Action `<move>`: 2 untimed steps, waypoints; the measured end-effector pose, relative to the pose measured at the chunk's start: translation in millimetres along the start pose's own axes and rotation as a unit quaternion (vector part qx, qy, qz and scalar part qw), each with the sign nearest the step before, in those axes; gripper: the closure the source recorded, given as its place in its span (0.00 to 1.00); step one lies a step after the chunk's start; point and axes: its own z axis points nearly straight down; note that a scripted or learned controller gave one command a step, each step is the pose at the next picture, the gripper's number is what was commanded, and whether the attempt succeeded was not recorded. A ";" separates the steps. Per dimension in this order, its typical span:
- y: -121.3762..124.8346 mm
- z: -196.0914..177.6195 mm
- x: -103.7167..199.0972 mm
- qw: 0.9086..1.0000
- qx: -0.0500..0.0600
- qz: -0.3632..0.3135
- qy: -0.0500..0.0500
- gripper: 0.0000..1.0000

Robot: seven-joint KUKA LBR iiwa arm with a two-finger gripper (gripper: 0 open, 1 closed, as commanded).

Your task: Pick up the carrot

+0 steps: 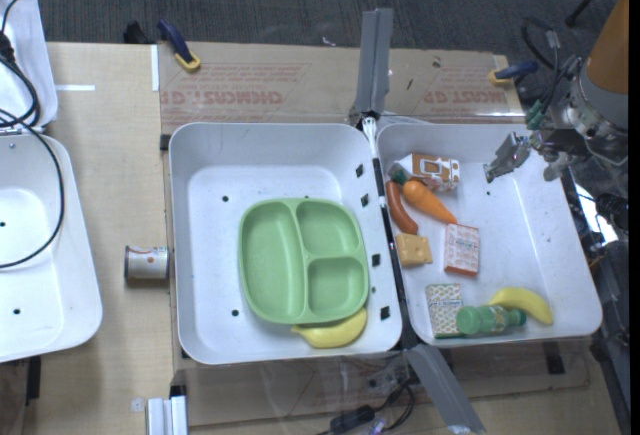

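Nearest the lens, along the bottom of the frame, a yellow banana (333, 331) peeks out from under the green divided plate (303, 258) in the left bin (200, 253). Low in the right bin (560, 253) lie a green bottle (490, 320), a second banana (524, 302) and a small green-printed packet (444, 304).

The carrot (428, 200) lies in the upper left part of the right bin, tilted so its green-topped end points up and left toward the bin's divider wall. A red sausage-like piece (401, 209) lies just beside it on the left, a small orange-and-white carton (437, 170) just above it, a tan cracker square (413, 249) below it, and a red-and-white packet (462, 249) below and to its right. These neighbours crowd it closely; whether any touch it I cannot tell.

The gripper (508, 159) hangs at the upper right of that bin, near the rim and well apart from the carrot, with nothing visible between its fingers (497, 166). They are too small and blurred to say whether they are spread or clenched.

By my reading, this is the approach step: nothing is grasped yet. The next move calls for travel leftward and a little down the frame to arrive over the carrot's middle. The wrist should turn so the fingers close across its narrow width, then descend between the sausage piece and the carton without nudging either.
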 end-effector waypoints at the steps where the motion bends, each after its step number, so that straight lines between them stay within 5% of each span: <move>1: 28.2 77.0 68.6 1.000 0.000 -0.004 0.000 0.00; 2: 44.0 76.1 142.9 1.000 -0.001 -0.026 0.000 0.00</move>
